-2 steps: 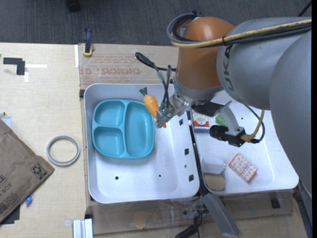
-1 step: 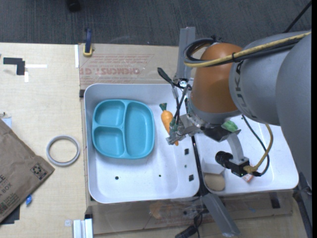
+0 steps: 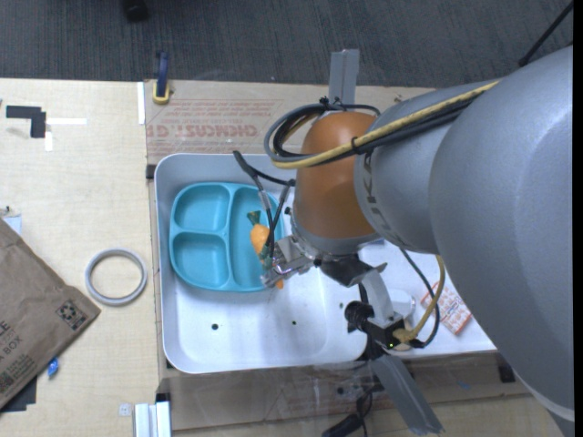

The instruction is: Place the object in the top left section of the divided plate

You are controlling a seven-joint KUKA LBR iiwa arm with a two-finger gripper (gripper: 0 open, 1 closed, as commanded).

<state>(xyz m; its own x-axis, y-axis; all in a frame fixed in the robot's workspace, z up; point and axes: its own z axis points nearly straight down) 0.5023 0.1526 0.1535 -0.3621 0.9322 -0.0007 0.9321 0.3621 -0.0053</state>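
Note:
A blue divided plate (image 3: pixel 208 235) lies in the upper left of the white bin (image 3: pixel 237 335); it has two small sections on its left and one long section on its right. A small orange object with a green tip (image 3: pixel 260 236) is over the long right section, close against my gripper (image 3: pixel 273 267). My gripper hangs at the plate's right rim, under the orange wrist band (image 3: pixel 332 180). The arm hides the plate's far right edge and whether the object is held or resting.
A grey tape ring (image 3: pixel 116 274) and a brown cardboard box (image 3: pixel 32 321) lie on the bench left of the bin. A red-printed card (image 3: pixel 451 315) sits under the arm at the right. Cables loop around the wrist.

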